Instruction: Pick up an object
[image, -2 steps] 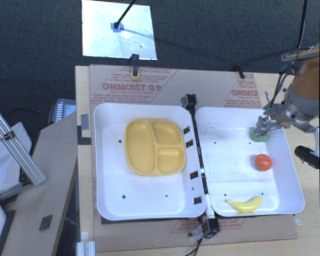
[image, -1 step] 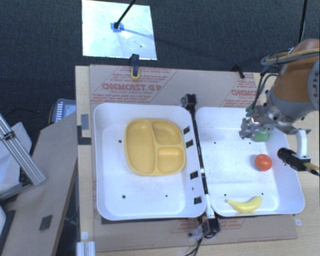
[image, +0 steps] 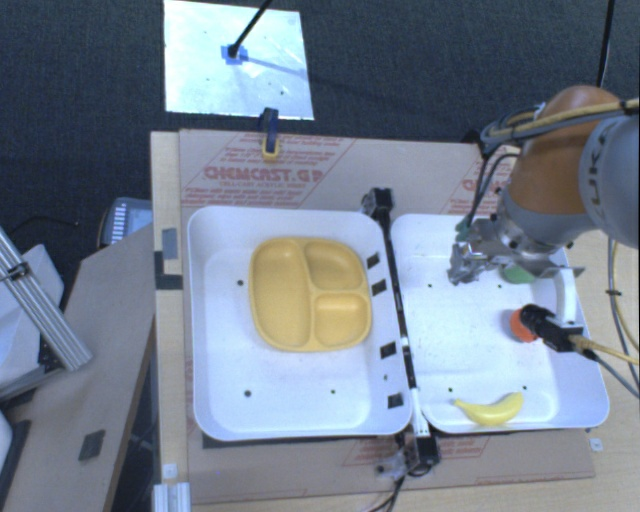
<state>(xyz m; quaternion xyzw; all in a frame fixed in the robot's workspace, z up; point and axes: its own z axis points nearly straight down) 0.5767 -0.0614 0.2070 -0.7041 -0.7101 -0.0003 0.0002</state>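
Note:
My gripper (image: 463, 268) hangs over the back part of the right bin (image: 470, 350), reaching in from the right; nothing shows between its fingers. A green object (image: 518, 271) peeks out just right of it, mostly hidden under the wrist. An orange ball-like object (image: 522, 324) lies toward the right side of that bin, partly covered by a black part of the arm. A yellow banana (image: 490, 408) lies near the bin's front edge, well below the gripper.
The left bin (image: 215, 390) holds a yellow divided plate (image: 308, 293). A black divider with clips (image: 392, 310) runs between the bins. A yellow clamp (image: 270, 140) sits at the back on the cardboard sheet. Cables trail off the arm at the right.

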